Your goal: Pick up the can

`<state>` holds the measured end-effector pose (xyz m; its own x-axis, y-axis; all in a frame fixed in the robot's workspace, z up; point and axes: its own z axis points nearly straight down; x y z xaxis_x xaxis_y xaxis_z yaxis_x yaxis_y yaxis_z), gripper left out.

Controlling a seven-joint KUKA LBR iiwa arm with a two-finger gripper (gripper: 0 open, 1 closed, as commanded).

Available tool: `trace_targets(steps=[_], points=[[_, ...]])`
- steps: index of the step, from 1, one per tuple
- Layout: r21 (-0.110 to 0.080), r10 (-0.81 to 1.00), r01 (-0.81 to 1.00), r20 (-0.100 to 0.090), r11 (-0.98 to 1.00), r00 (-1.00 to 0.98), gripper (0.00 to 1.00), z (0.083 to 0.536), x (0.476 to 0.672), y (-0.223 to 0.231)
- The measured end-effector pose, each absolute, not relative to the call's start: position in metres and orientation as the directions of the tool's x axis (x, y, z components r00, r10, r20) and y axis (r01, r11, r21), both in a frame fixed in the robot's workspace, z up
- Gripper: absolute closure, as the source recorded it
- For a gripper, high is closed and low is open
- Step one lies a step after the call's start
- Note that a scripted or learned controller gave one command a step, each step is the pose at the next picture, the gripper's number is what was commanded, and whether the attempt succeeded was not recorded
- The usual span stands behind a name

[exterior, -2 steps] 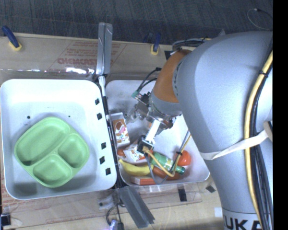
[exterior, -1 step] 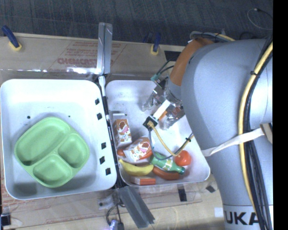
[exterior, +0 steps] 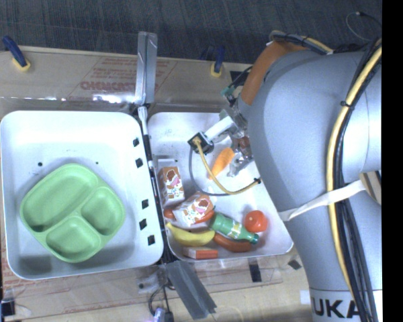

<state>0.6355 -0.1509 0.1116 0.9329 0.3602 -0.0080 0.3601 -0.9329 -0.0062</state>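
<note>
We are watching the grey two-finger gripper [exterior: 232, 154] hanging over the shallow white right bin [exterior: 176, 123]; we cannot tell its grip. The small picture-labelled can [exterior: 171, 183] is lying by that bin's left wall.

Left bin [exterior: 13, 133] held a green divided tray [exterior: 72, 212]. Right bin [exterior: 171, 123]: banana [exterior: 191, 235], green bottle [exterior: 234, 229], tomato [exterior: 255, 221], small carton [exterior: 171, 184], all crowded near side.
</note>
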Motion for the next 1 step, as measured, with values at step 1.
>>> trace_targets(steps=[1], points=[[-0.006, 0.276, 0.276, -0.007, -0.961, 0.961, 0.00, 0.1076, 0.6352, -0.2004]])
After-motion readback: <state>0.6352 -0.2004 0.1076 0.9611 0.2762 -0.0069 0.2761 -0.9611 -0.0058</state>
